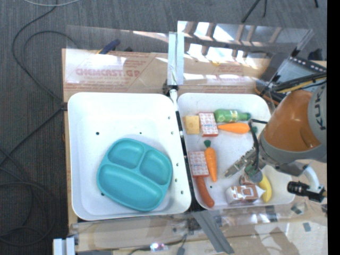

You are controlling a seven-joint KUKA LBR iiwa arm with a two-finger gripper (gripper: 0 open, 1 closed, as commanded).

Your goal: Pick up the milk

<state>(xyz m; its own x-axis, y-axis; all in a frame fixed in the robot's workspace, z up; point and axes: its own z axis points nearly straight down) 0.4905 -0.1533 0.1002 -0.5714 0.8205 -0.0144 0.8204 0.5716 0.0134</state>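
Milk (244, 194) just below the hand (249, 170), apart; hand's state impossible to tell.

arm (297, 126) cut off at right, banana (265, 188) partly hidden

The right bin (264, 101) gives you little free floor; the milk (243, 194) lies at its near edge, hemmed by the banana (265, 188) touching its right side and the near wall just behind it; the gripper (249, 169) hangs directly over its far side; approach from the left meets the sausage (204, 190) and the carrot (211, 162), with a bare strip between them and the milk; the left bin (85, 110) offers open floor around the teal plate (135, 174).
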